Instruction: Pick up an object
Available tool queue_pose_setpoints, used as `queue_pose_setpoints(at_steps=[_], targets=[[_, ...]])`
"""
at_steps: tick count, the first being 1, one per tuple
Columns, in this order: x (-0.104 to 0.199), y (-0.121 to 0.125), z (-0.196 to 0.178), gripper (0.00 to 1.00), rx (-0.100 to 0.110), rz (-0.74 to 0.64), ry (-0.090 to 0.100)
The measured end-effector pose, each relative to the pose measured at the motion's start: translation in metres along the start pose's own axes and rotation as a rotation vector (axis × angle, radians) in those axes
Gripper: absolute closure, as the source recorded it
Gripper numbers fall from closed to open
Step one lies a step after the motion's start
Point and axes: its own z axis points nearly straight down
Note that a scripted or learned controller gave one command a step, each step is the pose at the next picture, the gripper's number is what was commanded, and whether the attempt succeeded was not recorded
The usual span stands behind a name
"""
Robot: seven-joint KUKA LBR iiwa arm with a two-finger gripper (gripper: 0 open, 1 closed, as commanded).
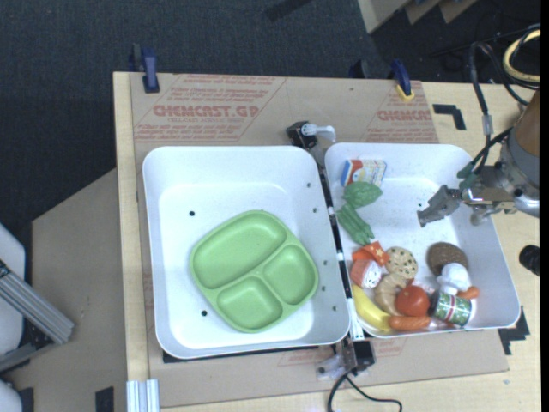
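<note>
My gripper point(455, 212) hovers over the right bin point(493, 256), above bare white floor in its upper right part. Its two dark fingers are spread open with nothing between them. Below it lies a pile of toy food: a brown round piece point(446, 255), a cookie point(400, 262), a red tomato point(413, 299), a small can point(453, 309), a banana point(369, 310) and a red-and-white piece point(368, 267). Farther left in that bin lie a green leaf point(361, 193), a green pod point(354, 224) and a small carton point(364, 172).
The left bin point(171, 196) holds a green divided plate point(253, 270). Both bins rest on a cardboard sheet point(214, 106) clamped at its far edge. The arm and cables point(523, 157) come in from the right. A black connector point(302, 132) sits behind the bins' joint.
</note>
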Motion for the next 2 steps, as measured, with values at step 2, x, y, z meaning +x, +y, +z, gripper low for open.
queue_pose_setpoints(at_steps=[2], targets=[[0.028,0.126,0.186,0.0,0.003,0.001,0.001]])
